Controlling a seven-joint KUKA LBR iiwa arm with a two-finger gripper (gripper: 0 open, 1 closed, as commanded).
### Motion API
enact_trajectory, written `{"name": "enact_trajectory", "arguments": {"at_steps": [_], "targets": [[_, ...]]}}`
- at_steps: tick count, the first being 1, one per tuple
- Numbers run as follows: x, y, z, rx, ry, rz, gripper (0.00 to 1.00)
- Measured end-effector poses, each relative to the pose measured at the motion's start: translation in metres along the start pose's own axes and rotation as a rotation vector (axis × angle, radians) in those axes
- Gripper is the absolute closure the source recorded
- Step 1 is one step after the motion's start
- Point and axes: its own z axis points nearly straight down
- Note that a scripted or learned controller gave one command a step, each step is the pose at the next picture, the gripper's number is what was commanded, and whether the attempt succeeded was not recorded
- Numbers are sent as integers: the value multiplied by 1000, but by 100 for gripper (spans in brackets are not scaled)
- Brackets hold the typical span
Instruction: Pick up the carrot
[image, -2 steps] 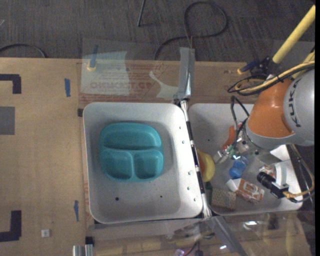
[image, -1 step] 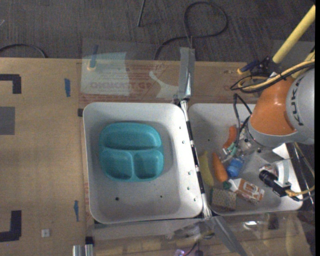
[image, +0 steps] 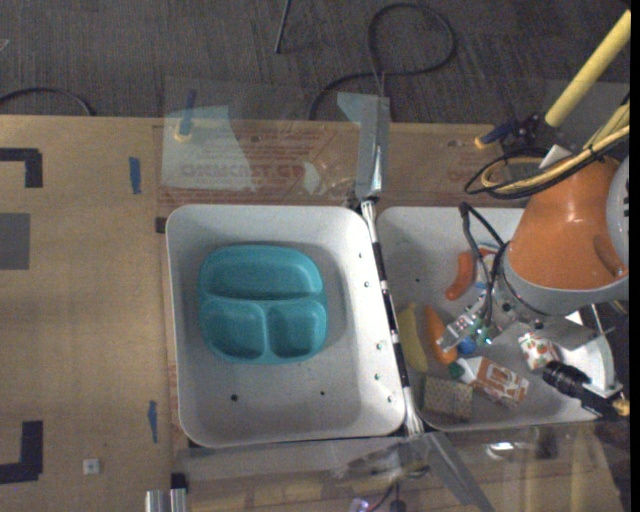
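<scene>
Now gripper (image: 468, 335) hovers beside carrot (image: 437, 336); finger spread unreadable, cannot tell. Risk: banana (image: 410, 338) at carrot's 9 o'clock crowds it, so fingers may snag both.

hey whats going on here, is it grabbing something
A grey and orange robot arm reaches into the right bin, its tool low beside the carrot. I cannot tell whether it has a grip yet. A yellow piece, a sausage-like item and small packets lie nearby. The left bin holds a teal divided plate.
</scene>
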Motion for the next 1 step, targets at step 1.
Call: {"name": "enact_trajectory", "arguments": {"at_steps": [1], "targets": [[39, 14, 0, 0, 1, -414, 100]]}}
